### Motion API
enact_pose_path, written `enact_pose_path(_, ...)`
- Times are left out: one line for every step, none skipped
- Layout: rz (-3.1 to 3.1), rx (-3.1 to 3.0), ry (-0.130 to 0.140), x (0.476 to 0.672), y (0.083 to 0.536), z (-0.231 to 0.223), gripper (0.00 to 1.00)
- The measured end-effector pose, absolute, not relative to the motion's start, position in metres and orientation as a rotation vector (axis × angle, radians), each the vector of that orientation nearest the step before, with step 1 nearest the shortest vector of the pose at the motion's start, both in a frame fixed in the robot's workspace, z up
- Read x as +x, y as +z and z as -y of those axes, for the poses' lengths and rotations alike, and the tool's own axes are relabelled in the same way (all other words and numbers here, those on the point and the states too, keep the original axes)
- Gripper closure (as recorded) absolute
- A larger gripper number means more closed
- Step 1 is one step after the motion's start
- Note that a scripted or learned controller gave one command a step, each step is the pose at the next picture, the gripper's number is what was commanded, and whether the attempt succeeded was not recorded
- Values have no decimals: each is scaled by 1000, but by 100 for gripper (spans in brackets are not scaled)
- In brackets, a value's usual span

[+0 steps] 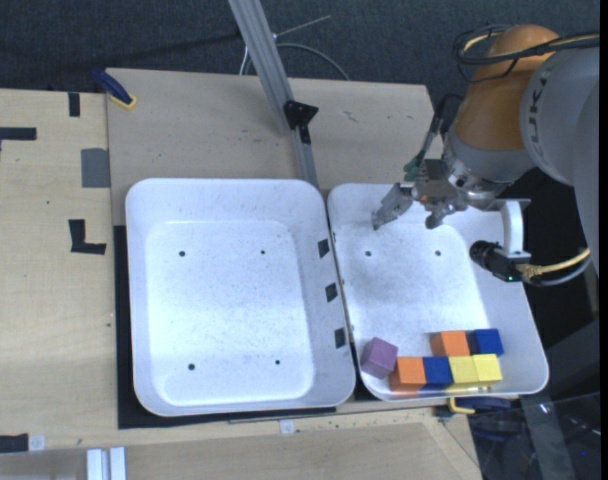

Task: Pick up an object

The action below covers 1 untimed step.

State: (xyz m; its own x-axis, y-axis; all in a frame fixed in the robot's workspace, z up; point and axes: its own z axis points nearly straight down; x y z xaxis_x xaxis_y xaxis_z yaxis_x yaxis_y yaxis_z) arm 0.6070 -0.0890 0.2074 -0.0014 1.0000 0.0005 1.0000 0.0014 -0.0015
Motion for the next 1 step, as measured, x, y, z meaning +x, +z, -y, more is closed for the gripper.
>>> enact_pose_path(2232, -2221, -10, 645, 304, 60, 0)
